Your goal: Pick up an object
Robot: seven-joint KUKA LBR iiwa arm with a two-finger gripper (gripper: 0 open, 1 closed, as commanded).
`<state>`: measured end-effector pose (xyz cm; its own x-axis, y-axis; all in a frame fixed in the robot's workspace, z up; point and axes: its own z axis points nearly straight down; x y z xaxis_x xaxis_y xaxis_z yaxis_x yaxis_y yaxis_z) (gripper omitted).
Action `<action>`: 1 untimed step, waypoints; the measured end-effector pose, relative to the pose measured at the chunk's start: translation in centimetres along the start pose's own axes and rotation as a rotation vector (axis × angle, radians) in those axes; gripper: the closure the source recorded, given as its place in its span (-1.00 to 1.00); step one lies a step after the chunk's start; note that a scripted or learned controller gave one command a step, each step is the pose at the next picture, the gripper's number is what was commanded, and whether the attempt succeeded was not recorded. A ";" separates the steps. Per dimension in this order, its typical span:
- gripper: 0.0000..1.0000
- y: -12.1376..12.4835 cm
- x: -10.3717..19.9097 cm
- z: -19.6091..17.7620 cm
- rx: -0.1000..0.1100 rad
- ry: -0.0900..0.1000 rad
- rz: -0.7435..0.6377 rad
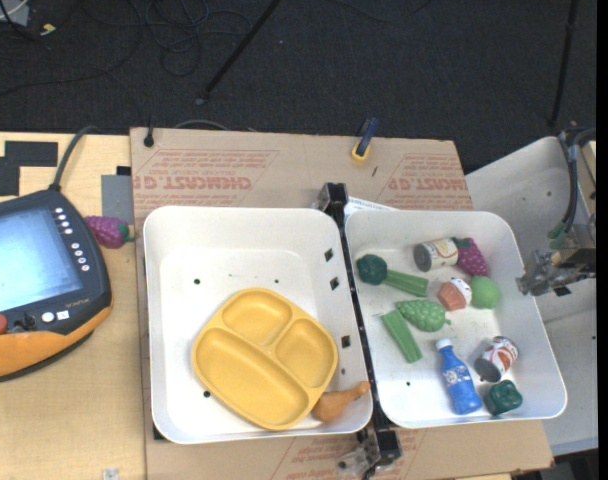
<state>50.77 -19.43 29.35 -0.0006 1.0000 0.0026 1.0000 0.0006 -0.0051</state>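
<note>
At the near edge of the brown cardboard sheet [234, 173], a small dark metal fitting [372, 456] sits below the seam between the two bins. Just behind it, a tan plastic toy drumstick [339, 401] lies against the near rim of the left white bin [174, 230]. Its fat end is to the left and its thin end points right and slightly away. It lies right beside the yellow divided plastic plate [264, 358].

The right white bin [529, 313] holds the other toys. A blue plastic toy bottle [457, 378] lies with its long axis running near to far, cap end farther off and tipped a little left. Just left of it, a flat green toy stick [401, 335] lies on the same slant. A dark green broccoli-shaped toy [384, 273] points its round head left and its stem right. Toward the far side are a small toy can on its side [436, 254], a purple toy grape bunch [472, 258] and a light green ball [485, 292].

The dark gripper [550, 271] hangs outside the right white bin, just beyond its right rim and about level with the light green ball. It comes in from the right edge, and little of the arm can be made out. Whether the gripper is spread or pressed together cannot be told.
</note>
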 end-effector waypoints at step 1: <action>1.00 1.4 1.6 -25.4 -0.021 -0.008 -0.002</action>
<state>52.28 -17.87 54.78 -0.0029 1.0000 -0.0053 0.9999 0.0030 0.0159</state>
